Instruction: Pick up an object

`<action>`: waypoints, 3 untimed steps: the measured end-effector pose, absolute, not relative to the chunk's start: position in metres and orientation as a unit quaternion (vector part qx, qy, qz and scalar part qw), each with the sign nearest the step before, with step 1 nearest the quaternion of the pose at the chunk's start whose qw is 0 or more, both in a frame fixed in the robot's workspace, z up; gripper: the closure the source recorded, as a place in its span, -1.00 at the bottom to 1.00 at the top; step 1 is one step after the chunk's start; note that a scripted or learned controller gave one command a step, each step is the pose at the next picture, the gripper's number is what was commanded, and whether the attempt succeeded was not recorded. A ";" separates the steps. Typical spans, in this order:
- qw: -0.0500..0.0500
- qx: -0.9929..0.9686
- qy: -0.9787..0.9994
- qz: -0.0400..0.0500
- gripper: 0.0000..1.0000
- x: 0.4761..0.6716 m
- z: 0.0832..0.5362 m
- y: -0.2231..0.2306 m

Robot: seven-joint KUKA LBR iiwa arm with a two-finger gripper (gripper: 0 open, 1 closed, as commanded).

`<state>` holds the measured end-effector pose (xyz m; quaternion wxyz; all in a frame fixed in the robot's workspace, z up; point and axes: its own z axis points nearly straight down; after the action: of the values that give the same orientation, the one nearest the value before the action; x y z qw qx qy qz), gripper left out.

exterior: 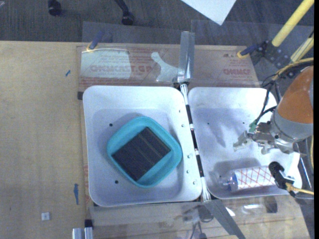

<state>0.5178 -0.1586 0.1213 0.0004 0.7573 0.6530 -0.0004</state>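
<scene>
A teal square dish (172,156) lies in the left bin (94,108), with a dark ribbed block (140,153) resting inside it. In the right bin (219,103), a small tube with a red crosshatch wrap and a blue cap (247,178) lies on its side against the front wall. My gripper (244,139) hangs over the right bin's right half, a little behind the tube and apart from it. The orange wrist band (297,108) sits above it. Nothing shows in the gripper.
A metal divider post (186,54) stands behind the seam between the bins. Brown cardboard (124,66) lies behind both bins. Yellow-handled tools and cables (291,21) crowd the back right corner. Wooden bench top (35,133) stretches left.
</scene>
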 end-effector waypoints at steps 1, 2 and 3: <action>-0.001 0.820 0.573 -0.001 -1.00 0.513 0.124 -0.139; 0.000 0.846 0.534 -0.001 -1.00 0.542 0.163 -0.166; -0.001 0.790 0.613 -0.001 -1.00 0.508 0.184 -0.199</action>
<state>0.5077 -0.1986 0.1841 -0.0012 0.7903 0.6127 -0.0008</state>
